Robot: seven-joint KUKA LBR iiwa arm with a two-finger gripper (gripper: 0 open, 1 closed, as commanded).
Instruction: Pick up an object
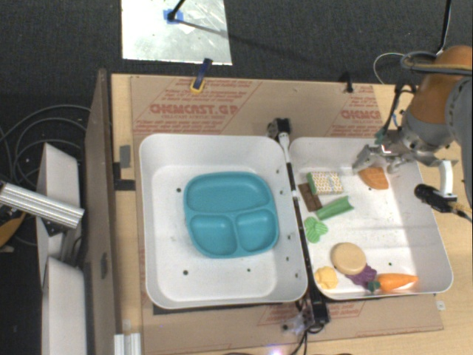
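Observation:
My gripper [378,158] hangs over the far right part of the right bin [436,254], just above an orange-brown bread piece [375,179]. I see nothing held in it. Further left in this bin lie a beige cracker [325,182], a brown bar [309,197], a green stalk [334,208] and a green leaf [316,230]. Along the near edge sit a tan round biscuit [347,257], a yellow piece [326,276], a purple piece [363,276] and a carrot [395,280].
The left bin [159,198] holds a teal divided plate [230,213]. A divider rail [294,205] runs between the two bins. The arm's grey and orange wrist [436,98] rises at the right edge.

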